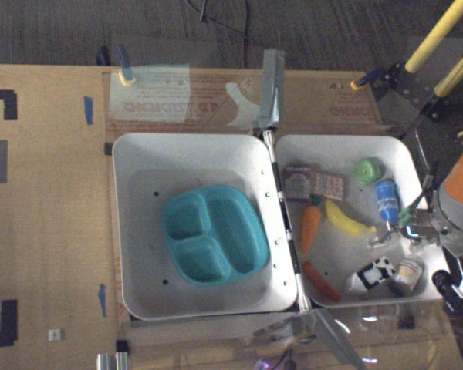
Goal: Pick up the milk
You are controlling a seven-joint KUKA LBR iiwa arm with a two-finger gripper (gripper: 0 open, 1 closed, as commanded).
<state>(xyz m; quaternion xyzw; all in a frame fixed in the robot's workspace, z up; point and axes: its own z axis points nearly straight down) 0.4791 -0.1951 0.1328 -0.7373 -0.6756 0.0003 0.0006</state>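
Observation:
The milk (376,273) is a small carton with black and white cow patches, lying on its side near the front right corner of the right bin (287,149). My gripper (397,234) hangs over that bin's right part, just behind the milk and apart from it, between the blue bottle and the small can. The arm's orange band (457,185) shows at the right edge.
The right bin also holds a banana (347,221), two carrots (310,228) (322,282), a green apple (366,169), a blue bottle (386,200), two pink cartons (312,183) and a small can (407,273) beside the milk. A teal divided plate (214,235) lies in the left bin (131,168).

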